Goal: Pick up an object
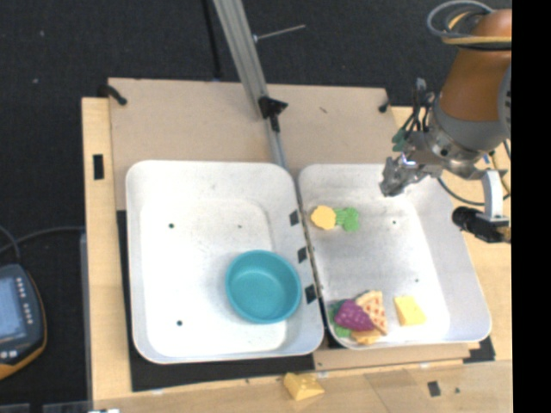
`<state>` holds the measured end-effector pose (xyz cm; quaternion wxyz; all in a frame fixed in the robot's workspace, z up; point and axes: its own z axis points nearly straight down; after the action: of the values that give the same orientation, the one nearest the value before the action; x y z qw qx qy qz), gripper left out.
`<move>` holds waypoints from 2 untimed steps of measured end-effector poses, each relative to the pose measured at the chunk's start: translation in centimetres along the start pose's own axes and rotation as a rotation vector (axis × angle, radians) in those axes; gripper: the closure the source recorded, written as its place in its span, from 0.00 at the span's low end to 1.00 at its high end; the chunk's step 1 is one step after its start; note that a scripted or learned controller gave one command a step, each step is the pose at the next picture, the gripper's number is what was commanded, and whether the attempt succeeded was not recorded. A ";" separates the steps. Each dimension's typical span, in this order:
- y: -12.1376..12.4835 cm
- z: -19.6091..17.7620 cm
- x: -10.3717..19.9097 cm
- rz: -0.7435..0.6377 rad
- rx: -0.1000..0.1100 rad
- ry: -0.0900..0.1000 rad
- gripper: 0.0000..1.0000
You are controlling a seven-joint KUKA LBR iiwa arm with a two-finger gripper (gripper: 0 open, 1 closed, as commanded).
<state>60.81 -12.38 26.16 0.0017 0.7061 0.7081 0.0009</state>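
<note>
My gripper point(393, 181) hangs over the back right part of the right bin point(448, 256), with nothing visible between its fingers. To its left, near the bin's back left, lie a small yellow-orange toy point(323, 218) and a green toy point(348, 220) touching it. At the bin's front edge sit a purple grape bunch point(350, 317), an orange waffle-like wedge point(372, 306) and a yellow block point(409, 311).
A teal bowl point(263, 286) stands in the left bin point(172, 231) near its front right. A yellow wedge point(303, 386) lies on the bench in front of the bins. A grey metal pole point(245, 54) slants down to the divider between the bins.
</note>
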 end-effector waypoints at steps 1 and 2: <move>-0.2 -0.7 5.1 0.000 0.003 0.002 1.00; 0.5 0.2 9.5 0.001 0.005 0.001 1.00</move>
<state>61.30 -2.87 25.95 -0.0004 0.7064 0.7078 -0.0003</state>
